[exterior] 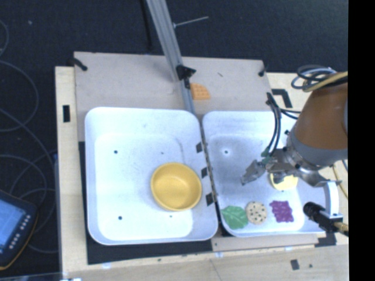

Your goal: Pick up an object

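The arm (321,127) comes in from the right, its orange band filling the upper right of the view and the grey wrist angling down and leftward over the right bin (234,127). The gripper (253,172) hangs low above the bin floor, fingers pointing toward the left. Whether the jaws are apart or together, I cannot tell; the fingers read as one dark, blurred shape, and nothing shows between them.

Just to the right of the jaws, tucked partly under the wrist, there's a pale yellow object (285,182). It sits close to the gripper body but not between the fingers. Below the jaws, along the near wall of the right bin, three items line up: a green leaf-shaped piece (234,216) almost straight beneath the fingertips, a round cookie (256,212) with dark specks just beside it, and a purple cluster (282,211) further right, near the cookie.

Well off to the left of the jaws, across the divider between the bins, a yellow bowl (176,186) sits upright in the left bin (117,157). Far above the jaws, beyond the bins on the bench, lies a small orange waffle-like piece (200,92).
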